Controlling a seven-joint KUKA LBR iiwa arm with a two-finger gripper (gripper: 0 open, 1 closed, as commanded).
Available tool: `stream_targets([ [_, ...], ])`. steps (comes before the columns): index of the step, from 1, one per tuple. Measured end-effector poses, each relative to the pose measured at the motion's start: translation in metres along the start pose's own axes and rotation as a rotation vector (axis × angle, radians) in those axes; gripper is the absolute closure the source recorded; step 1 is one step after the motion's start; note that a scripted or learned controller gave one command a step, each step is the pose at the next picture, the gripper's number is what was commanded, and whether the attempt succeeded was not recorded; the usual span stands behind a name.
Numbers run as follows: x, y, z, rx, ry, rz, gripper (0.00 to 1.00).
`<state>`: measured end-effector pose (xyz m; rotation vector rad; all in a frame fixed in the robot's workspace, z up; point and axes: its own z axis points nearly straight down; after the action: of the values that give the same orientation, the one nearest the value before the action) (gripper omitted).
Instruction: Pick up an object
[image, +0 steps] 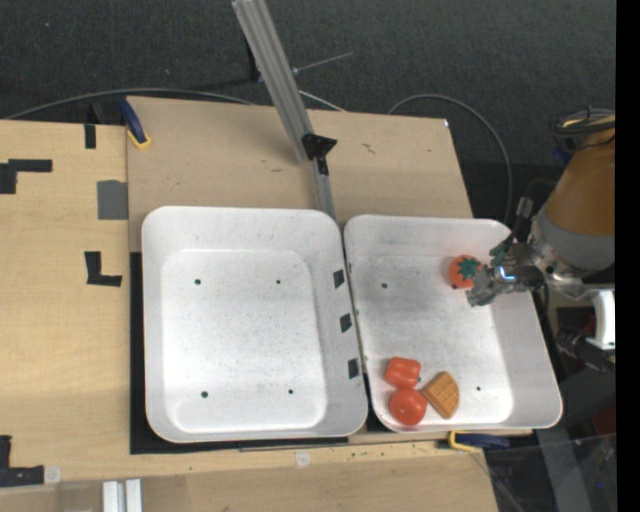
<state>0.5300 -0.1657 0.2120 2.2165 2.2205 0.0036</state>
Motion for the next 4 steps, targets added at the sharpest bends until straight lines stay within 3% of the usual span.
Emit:
stream_targets([
  [1, 0.0, 0.0, -0.006, 0.004, 0.001, 0.0, 1.0],
  [3, 0.123, 0.023, 0.002, 0.006, 0.004, -0.006, 1.0],
  [4, 0.177, 0.029, -0.011, 0.005, 0.003, -0.006, 1.0],
])
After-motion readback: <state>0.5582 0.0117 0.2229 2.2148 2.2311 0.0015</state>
